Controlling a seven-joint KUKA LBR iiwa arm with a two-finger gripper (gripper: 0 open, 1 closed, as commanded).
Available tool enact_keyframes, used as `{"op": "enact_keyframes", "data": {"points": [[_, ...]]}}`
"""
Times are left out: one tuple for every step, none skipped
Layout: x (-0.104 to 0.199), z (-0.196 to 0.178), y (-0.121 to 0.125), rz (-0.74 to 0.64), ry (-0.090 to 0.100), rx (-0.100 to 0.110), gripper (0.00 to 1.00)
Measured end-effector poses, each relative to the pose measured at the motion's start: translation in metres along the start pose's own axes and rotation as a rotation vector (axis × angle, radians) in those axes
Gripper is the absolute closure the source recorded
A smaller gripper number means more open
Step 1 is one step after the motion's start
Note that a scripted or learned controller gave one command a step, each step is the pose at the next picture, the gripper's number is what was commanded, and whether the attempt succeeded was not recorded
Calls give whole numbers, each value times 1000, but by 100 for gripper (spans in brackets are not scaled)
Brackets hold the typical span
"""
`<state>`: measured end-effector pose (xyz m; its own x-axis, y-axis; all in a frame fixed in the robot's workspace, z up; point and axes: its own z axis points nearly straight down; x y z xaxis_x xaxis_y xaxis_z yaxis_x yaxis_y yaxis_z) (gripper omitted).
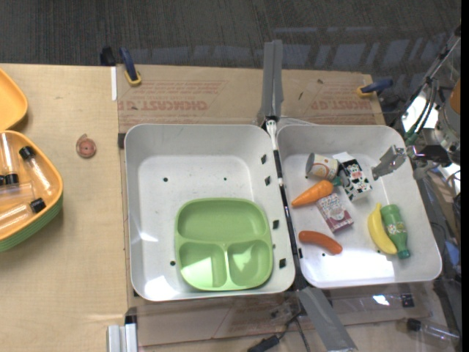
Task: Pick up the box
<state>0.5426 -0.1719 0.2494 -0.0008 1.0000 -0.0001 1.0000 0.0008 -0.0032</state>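
A small pink and white box [334, 213] lies flat near the middle of the right bin [410, 270]. A white carton with black print [352, 177] stands just behind it. My gripper [388, 161] reaches in from the right over the bin's far right part. It hangs to the right of the printed carton and behind the box, apart from both. Nothing shows between its tips.
The right bin also holds a carrot [314, 193], a red sausage [320, 241], a tan cup [321, 169], a banana [377, 229] and a green bottle [395, 229]. A green divided plate [223, 242] lies in the left bin. Orange trays [22, 189] sit at far left.
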Motion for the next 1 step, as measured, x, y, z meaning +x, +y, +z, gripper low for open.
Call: {"op": "enact_keyframes", "data": {"points": [[40, 104, -6, -71, 0, 0, 0]]}}
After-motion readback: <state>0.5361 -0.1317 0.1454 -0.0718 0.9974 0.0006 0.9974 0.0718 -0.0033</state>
